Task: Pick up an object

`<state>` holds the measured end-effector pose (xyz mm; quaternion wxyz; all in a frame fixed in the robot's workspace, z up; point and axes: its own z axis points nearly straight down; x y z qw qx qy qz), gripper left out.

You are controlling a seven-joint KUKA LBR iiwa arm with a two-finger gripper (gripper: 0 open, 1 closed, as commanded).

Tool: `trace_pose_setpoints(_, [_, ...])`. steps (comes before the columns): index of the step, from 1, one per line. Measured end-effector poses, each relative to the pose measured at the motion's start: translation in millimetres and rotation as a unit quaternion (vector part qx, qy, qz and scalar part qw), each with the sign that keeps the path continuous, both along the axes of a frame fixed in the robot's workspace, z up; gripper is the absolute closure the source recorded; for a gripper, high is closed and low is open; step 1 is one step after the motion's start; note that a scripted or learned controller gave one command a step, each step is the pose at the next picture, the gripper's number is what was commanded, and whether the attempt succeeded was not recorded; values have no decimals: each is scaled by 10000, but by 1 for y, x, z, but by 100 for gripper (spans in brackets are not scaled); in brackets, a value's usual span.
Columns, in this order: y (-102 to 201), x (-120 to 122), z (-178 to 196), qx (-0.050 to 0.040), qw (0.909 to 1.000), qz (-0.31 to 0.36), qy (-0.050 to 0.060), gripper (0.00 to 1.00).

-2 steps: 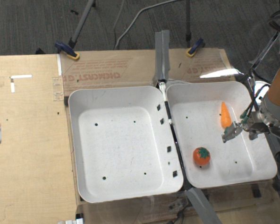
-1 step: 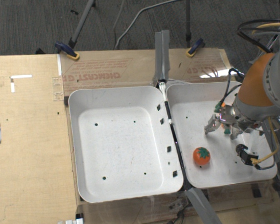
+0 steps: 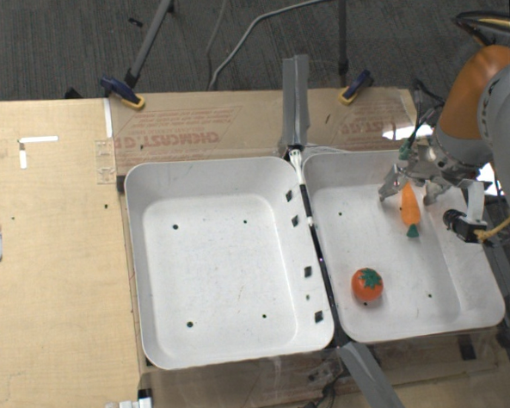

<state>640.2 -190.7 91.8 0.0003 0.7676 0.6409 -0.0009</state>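
Camera view: carrot [image 3: 409, 210] sits at our hand [image 3: 413, 189]; grip state unclear.
We'd judge it light, probably slick plastic; pinch mid-body.

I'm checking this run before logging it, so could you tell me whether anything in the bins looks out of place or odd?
Nothing looks spilled or damaged. One thing stands out: the orange carrot toy hangs upright below the tool over the right bin, rather than lying flat. The tomato toy rests on that bin's floor, apart from it.
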Motion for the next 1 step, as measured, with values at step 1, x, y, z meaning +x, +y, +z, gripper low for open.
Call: trace_pose_setpoints(1, [1,1,10,-10,10000,23,4,100])
